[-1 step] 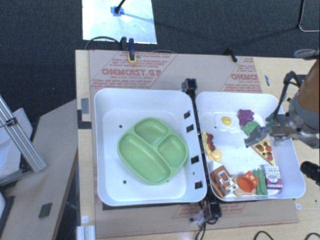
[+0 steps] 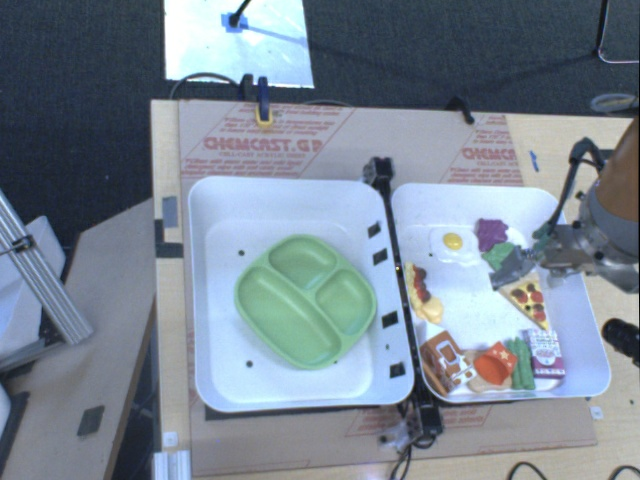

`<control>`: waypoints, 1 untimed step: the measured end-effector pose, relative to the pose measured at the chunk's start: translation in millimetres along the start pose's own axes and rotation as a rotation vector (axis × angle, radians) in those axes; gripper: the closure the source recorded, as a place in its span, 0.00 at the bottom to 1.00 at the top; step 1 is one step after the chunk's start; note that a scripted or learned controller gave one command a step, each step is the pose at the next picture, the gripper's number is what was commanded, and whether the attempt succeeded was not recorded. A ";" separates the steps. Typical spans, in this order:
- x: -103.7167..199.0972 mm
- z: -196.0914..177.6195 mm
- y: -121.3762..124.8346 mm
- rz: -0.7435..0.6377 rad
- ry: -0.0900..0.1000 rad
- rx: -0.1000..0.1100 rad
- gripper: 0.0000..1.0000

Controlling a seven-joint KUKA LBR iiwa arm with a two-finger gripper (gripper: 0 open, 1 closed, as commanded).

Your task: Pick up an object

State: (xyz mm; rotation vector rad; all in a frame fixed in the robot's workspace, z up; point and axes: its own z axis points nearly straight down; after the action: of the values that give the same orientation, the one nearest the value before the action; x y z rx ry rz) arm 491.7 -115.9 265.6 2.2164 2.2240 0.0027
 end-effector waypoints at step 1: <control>6.8 44.1 4.3 0.002 0.001 0.003 0.00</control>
State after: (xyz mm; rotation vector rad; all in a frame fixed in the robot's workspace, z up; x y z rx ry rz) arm 496.0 -109.1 221.5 2.2206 2.2242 0.0000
